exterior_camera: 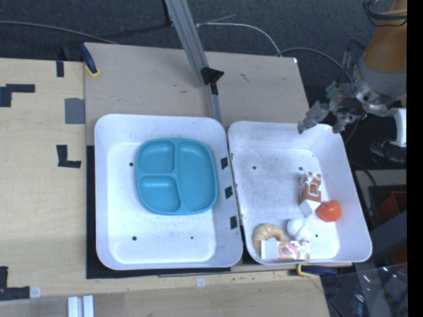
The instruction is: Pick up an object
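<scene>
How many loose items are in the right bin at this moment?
5, maybe more hidden in the cluster: a small carton mid-right, an orange ball just below it, a white lump, a croissant, and a flat packet along the near edge.

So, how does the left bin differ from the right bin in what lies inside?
The left bin holds one large thing, a blue divided plate, lying flat near its middle. The right bin holds several small things gathered near its lower right corner: a croissant, an orange round toy and small printed cartons. Both bins are white, shallow and of similar size.
</scene>
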Available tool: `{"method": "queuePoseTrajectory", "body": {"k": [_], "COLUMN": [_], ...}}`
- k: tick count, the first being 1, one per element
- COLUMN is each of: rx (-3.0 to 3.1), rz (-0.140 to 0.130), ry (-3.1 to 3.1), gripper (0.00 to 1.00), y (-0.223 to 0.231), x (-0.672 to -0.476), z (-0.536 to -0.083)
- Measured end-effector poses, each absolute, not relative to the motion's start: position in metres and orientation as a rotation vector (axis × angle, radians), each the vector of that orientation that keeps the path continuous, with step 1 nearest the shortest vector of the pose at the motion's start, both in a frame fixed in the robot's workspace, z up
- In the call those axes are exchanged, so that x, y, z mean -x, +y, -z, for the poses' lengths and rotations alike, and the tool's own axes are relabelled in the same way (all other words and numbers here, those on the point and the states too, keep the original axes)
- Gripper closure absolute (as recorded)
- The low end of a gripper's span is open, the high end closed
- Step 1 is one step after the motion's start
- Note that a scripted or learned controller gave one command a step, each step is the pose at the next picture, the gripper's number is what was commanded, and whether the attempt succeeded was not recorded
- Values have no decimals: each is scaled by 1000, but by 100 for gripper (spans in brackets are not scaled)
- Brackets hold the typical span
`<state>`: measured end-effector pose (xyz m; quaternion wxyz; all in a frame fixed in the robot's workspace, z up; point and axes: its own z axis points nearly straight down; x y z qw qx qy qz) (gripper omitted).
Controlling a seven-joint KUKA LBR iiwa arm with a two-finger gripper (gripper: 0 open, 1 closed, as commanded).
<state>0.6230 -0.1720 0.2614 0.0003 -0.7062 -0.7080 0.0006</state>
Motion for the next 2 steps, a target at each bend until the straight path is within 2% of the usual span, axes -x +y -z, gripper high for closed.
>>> {"method": "queuePoseTrajectory", "body": {"k": [1,2], "rx": [2219,2215], "rz": [-2,-8], "ry": [-2224,-2220], "gripper": [0,0], "y": [-172,-169], "x": [-623,-618], "z": [-261,-198]}}
